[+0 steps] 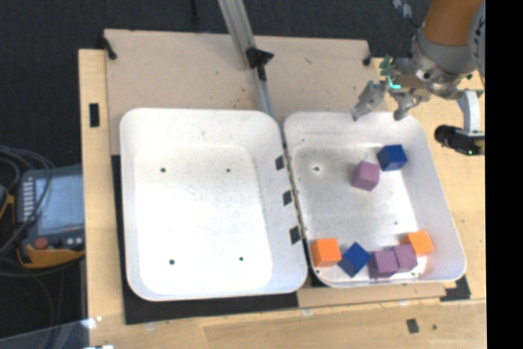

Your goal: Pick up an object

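Hovering over the right white bin's [425,200] far edge, the two-finger gripper [381,104] is being held with fingers spread, nothing between them; small foam cubes are lying inside, a blue cube [392,157] nearest.

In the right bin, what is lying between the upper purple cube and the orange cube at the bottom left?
Nothing: in the camera view only bare bin floor lies between the purple cube and the orange cube.

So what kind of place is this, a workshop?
Likely a robotics lab: a robot arm over two white bins, coloured blocks for grasping practice, and a control pendant beside the bench.
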Robot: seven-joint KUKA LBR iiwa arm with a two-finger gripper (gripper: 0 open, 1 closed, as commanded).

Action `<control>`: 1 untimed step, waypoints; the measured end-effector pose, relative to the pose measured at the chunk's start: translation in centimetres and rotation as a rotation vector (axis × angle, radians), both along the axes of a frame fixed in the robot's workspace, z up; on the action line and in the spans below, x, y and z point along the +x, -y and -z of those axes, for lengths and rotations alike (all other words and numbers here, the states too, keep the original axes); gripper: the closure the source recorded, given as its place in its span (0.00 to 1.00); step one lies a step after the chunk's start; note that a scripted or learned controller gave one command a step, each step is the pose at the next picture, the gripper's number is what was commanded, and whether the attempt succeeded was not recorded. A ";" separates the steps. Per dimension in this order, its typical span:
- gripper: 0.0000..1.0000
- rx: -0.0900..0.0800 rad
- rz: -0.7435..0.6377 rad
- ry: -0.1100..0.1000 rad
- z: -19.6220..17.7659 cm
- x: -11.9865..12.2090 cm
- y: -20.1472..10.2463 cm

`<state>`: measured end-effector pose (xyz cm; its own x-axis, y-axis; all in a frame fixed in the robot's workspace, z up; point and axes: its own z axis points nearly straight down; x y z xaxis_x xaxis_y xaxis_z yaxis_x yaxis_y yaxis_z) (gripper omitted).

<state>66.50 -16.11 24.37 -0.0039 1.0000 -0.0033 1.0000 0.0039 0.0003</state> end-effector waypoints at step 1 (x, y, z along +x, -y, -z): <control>0.00 0.001 0.004 -0.003 5.4 0.3 1.1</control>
<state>66.81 -17.22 18.97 0.0005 1.0000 -0.0026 1.0000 -0.0005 -0.0031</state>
